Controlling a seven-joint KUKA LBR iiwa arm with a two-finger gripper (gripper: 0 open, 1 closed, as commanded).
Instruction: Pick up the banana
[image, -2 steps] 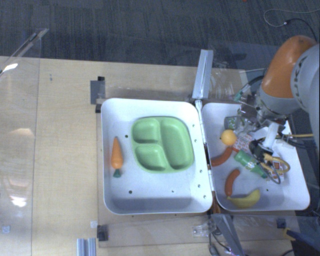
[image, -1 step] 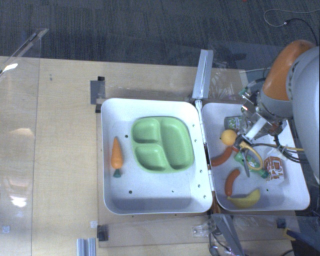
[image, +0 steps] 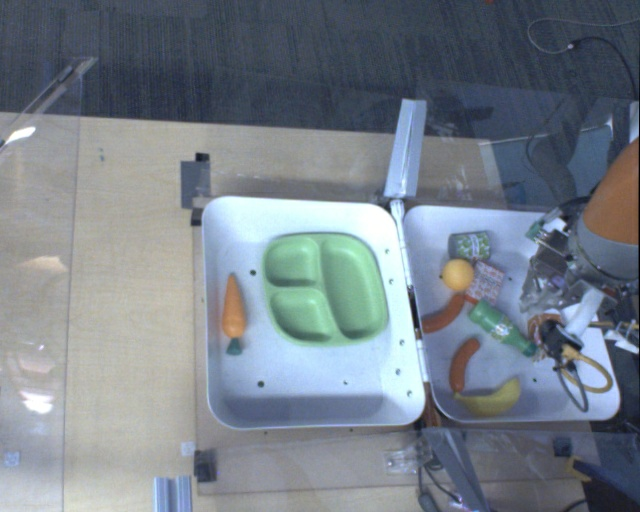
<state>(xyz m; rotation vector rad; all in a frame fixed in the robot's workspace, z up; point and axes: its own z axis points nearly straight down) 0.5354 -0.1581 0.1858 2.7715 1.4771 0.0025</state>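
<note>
Gripper (image: 548, 290): it hung over the right bin (image: 600, 412), at the bin's right side. You could not tell from the camera view whether the fingers stood apart or together; cabling and bracketry masked them.
Banana (image: 490, 398): it lay flat at the near edge of the right bin, down and to the left of the fingers, well clear of them and not held.
Neighbours: a red sausage (image: 461, 363) sat just above the banana's left end; a green bottle (image: 501, 329) lay between the fingers and the banana; a yellow ball (image: 458, 274) sat further up.
Step in hand: by judgement, you were at the approach, with nothing grasped.
Technique: you needed to carry the fingers over the green bottle, align them across the banana's narrow width, and descend at mid-length.
Risk: the bin's near wall crowded the banana; a drifted descent would likely have struck the rim or caught the sausage.
</note>
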